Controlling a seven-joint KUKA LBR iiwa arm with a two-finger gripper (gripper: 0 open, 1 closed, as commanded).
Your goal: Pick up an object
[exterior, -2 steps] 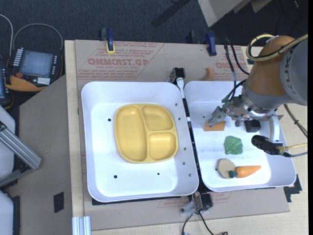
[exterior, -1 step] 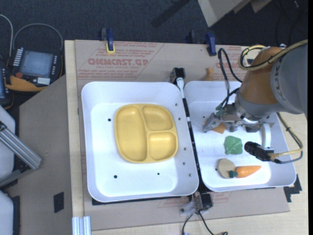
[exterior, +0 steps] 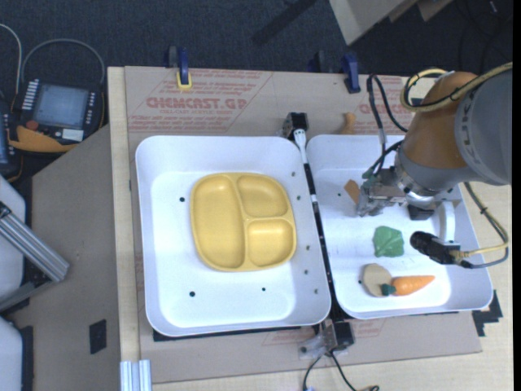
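Bins sit side by side on your bench, and the right bin [exterior: 326, 157] is the one to use as your reference. Your arm [exterior: 456, 129] comes in from the right and hangs over the upper half of that bin, with the gripper [exterior: 370, 202] pointing down near the bin's middle. You cannot tell from this angle how the jaws stand, and nothing can be made out between them.

Just left of the gripper, toward the bin's left wall, lies a small brown piece [exterior: 352, 191]; whether it touches the gripper is unclear. Below the gripper, apart from it, rests a green leafy piece [exterior: 388, 241]. Nearer the bin's lower edge you have a round tan object [exterior: 374, 278] with an orange carrot [exterior: 412, 284] lying just beside it on the right, seemingly touching.

Left of the right bin, the left bin [exterior: 163, 218] holds a yellow divided plate [exterior: 242, 220] near its centre.
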